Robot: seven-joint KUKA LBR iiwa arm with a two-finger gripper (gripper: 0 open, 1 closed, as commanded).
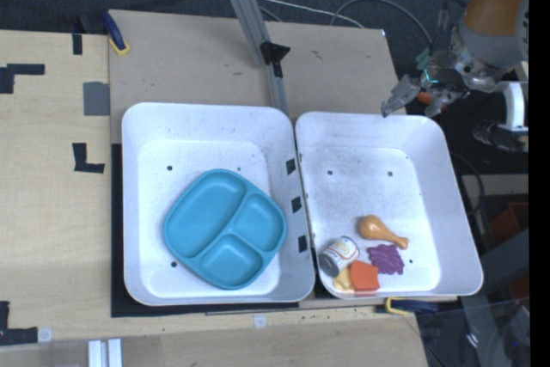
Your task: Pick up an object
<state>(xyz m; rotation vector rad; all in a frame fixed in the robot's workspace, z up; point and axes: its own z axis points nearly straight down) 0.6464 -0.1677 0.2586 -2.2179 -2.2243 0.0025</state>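
- The small things are crowded in the near-left corner of the right bin (430, 133): a little can (341, 251), an orange block (364, 277), a purple toy (386, 257) and a toy drumstick (381, 229).
- Can and block touch, and both lie against the bin's sloping wall, so I judge the jaws could catch that wall or shove one piece into its neighbour and come up bare.
- The can is round and may roll away from a pinch.
- The left bin (137, 185) carries a blue divided plate (225, 228), too flat and wide for an easy grasp.
- The gripper (412, 94) hangs above the right bin's far-right corner, well apart from the cluster, jaws spread and pinching nothing.
- The arm's wrist slants down from the table's right edge.
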